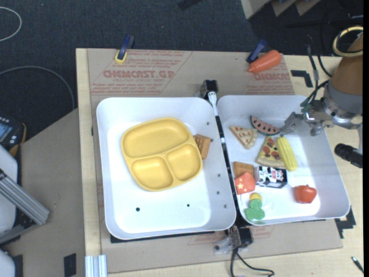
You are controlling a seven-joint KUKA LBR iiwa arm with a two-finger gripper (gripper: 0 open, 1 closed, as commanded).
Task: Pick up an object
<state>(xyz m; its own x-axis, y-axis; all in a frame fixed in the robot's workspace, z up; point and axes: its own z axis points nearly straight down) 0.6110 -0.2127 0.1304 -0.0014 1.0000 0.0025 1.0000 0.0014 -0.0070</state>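
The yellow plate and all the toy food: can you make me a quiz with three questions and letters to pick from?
1. Where does the yellow three-part plastic plate lie?
A. in the left white bin
B. in the right white bin
C. on the floor

2. What colour is the star-marked toy block?
A. blue
B. red
C. black

3. How does the yellow toy corn cob lie?
A. inside the plate
B. standing on end
C. flat in the right white bin

Answers:
1 A, the plate rests in the left white bin.
2 B, the block is red with a pale star.
3 C, the cob lies flat beside the toy pizza slice, below the end effector.
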